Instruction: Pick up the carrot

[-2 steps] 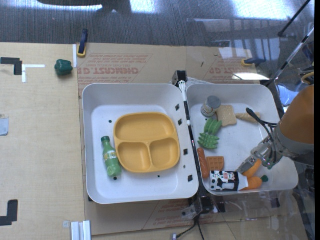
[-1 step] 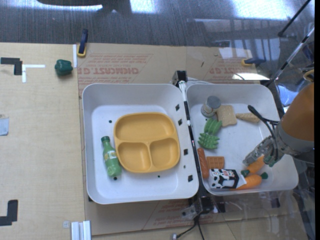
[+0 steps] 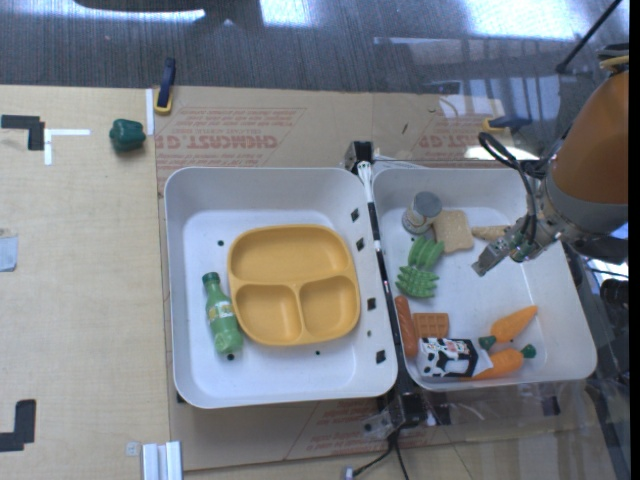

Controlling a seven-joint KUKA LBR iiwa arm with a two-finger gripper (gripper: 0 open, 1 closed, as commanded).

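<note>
Two white bins side by side on bench: left bin (image 3: 185,298), right bin (image 3: 560,298).

Left bin: yellow divided tray (image 3: 294,283) at centre; green bottle (image 3: 221,314) lying at tray's 9 o'clock, just beside it.

Right bin: two carrots at 5 o'clock corner. Upper carrot (image 3: 514,322) tilted, tip toward 2 o'clock. Lower carrot (image 3: 503,361) just below it, against the bin's near wall. Black-and-white carton (image 3: 446,357) at lower carrot's 9 o'clock, touching or nearly so. Waffle piece (image 3: 431,324) at carton's 12 o'clock. Green leafy item (image 3: 421,267) near the divider. Grey can (image 3: 423,210) at bin's 11 o'clock; cracker (image 3: 454,231) just beside it.

Gripper (image 3: 496,256) over right bin at 3 o'clock side, well apart from both carrots, at upper carrot's 12 o'clock. Nothing seen between fingers; cannot tell whether spread or pressed together.

Green pepper (image 3: 127,135) on bench, outside bins at 10 o'clock.
</note>
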